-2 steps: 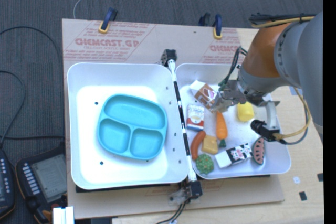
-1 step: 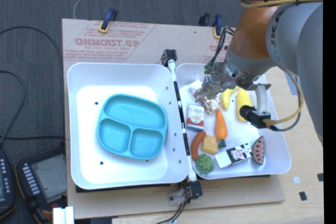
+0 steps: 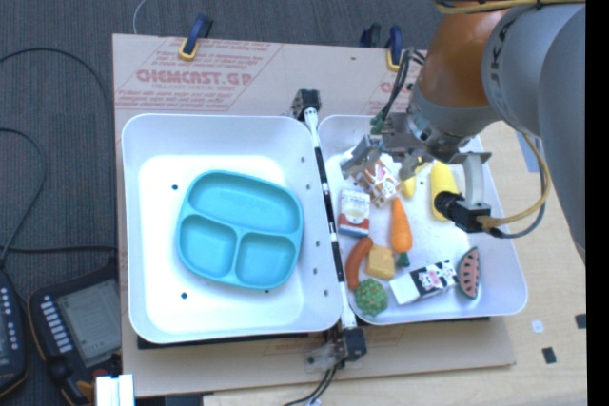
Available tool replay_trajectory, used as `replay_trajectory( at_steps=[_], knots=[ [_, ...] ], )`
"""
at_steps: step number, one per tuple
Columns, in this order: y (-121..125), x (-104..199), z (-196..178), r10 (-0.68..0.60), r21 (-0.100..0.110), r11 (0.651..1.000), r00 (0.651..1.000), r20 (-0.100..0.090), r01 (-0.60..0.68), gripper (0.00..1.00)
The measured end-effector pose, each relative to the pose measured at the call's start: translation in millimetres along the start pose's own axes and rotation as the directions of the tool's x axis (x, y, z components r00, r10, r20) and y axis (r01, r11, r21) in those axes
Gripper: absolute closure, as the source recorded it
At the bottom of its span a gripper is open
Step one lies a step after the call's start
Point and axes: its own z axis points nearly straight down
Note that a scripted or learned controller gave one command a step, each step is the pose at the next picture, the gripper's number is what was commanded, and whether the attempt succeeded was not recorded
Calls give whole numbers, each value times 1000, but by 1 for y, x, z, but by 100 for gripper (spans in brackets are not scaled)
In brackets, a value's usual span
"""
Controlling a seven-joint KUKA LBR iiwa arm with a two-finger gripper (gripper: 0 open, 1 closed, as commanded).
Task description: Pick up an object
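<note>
My gripper (image 3: 383, 163) hangs low over the back left part of the right bin (image 3: 504, 295), its two dark fingers (image 3: 356, 159) spread open. A small red and white snack packet (image 3: 383, 182) lies between and just below them; I cannot tell if they touch it. Close by lie a red and white carton (image 3: 354, 212), an orange carrot (image 3: 401, 223) and a yellow banana (image 3: 442, 181). Nearer the front are a red sausage (image 3: 358, 260), a cheese cube (image 3: 381, 261), a broccoli (image 3: 371, 298), a black and white box (image 3: 423, 280) and a watermelon slice (image 3: 467, 271).
The left bin (image 3: 152, 299) holds a blue divided plate (image 3: 238, 228). A ridge (image 3: 324, 195) separates the two bins. The grey and orange arm (image 3: 476, 62) covers the right bin's back right corner. Cables and a pendant (image 3: 67, 328) lie on the floor at left.
</note>
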Motion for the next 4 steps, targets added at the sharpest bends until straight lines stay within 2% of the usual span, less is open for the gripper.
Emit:
replay_trajectory(
  at_steps=[1,2,3,4],
  knots=[
    [-7,-54,105,2,-9,1000,1000,0,-2,0],
    [-5,-54,95,2,-12,1000,1000,-1,-2,100],
    [-53,11,21,0,1,1000,1000,0,0,100],
    [-54,10,21,0,1,1000,1000,0,0,0]
  ],
)
